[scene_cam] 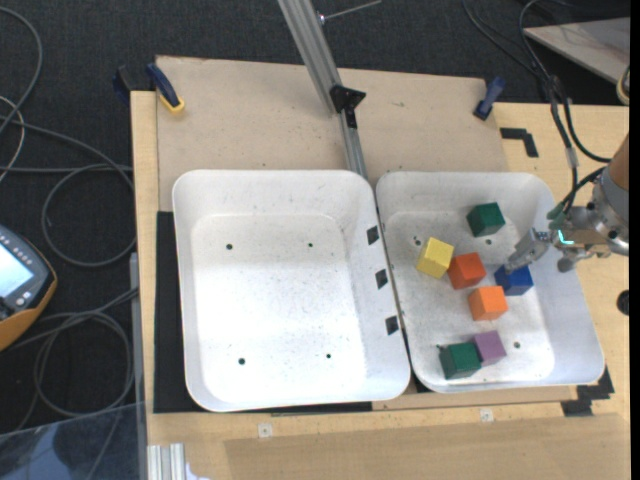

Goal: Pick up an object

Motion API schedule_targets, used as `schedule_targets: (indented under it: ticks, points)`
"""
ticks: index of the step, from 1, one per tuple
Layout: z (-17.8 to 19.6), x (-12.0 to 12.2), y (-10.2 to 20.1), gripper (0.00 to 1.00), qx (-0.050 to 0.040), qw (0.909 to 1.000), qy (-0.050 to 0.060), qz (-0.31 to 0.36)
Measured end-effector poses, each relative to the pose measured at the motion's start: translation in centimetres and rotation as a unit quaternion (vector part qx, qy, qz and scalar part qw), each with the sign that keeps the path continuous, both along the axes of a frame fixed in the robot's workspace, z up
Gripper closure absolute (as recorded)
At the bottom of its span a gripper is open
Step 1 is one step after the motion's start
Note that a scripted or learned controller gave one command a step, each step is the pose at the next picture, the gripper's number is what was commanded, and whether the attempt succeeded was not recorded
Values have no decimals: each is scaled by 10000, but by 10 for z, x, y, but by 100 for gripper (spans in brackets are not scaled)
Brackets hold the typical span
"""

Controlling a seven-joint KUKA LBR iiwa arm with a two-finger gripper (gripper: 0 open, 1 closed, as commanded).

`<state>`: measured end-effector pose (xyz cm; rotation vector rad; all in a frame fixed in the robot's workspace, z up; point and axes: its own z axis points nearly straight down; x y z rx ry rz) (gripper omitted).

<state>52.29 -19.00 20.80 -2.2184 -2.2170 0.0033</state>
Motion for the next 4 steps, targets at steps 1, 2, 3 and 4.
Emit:
schedule_targets:
  ticks: [1,2,3,4]
  points:
    - [2,1,0,0,-8,10000,-26,6]
    - [-60,-4,2,0,4,10000,9,2]
    - [-92,0,1,0,-22,10000,-81,13]
    - [-81,1,1,100,-25,9999,-102,10]
